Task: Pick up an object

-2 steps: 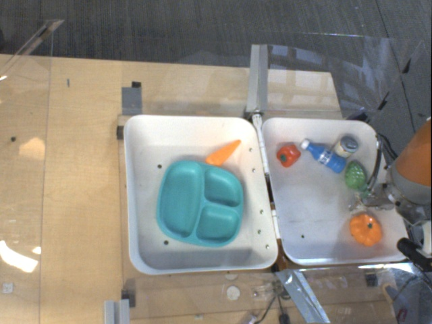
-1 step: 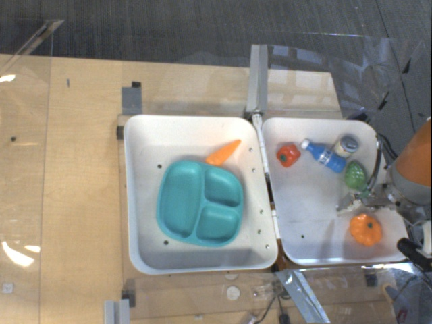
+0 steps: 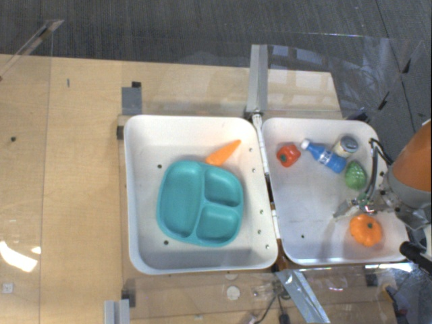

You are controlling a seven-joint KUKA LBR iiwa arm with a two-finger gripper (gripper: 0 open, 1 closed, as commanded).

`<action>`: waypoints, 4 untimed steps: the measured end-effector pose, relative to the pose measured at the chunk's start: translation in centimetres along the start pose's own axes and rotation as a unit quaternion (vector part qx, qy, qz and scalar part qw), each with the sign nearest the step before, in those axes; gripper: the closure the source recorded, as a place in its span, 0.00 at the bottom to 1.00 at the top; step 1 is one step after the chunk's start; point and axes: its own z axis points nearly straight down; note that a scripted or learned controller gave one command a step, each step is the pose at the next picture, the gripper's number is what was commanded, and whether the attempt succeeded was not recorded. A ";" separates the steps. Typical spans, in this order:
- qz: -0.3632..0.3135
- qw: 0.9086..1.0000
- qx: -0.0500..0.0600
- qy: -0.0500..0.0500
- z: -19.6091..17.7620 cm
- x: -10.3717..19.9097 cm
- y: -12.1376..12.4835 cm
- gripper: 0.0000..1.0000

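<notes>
Two shallow white bins are seated side by side on a light wooden bench point(image 3: 61, 181). The left bin point(image 3: 138, 181) contains a teal divided plate point(image 3: 200, 202) with three compartments, positioned near the bin centre. An orange toy carrot point(image 3: 223, 152) is located just beyond the upper edge of the plate, close to it, with its tip directed toward the wall shared with the neighbouring bin.

The right bin point(image 3: 304, 238) contains five small objects. A red toy pepper point(image 3: 288, 154) is located in the upper left area. A blue bottle point(image 3: 324, 155) with a white cap is laid on its side, tilted, just beside the pepper. A small grey round object point(image 3: 348, 144) is positioned next to the base end of the bottle. A green rounded object point(image 3: 355, 175) is located just below that. An orange toy pumpkin point(image 3: 365, 230) is positioned in the lower right area of the bin.

The arm enters from the right, with its orange band point(image 3: 413, 166) visible at the frame edge. The gripper point(image 3: 361, 206) is lowered into the right bin, between the green object and the pumpkin, just above the pumpkin. The fingers appear spread apart, and no object is seen clamped between them. All candidate objects are resting on the bin floors.
</notes>
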 end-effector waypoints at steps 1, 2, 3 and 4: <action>-0.022 1.000 0.000 0.001 0.0 -0.3 0.0 0.00; -0.035 0.999 0.000 0.000 0.0 -0.4 0.0 0.00; -0.037 0.999 -0.002 0.001 -1.0 -0.3 0.4 1.00; -0.036 0.999 -0.002 0.001 -1.0 -0.3 0.4 0.00</action>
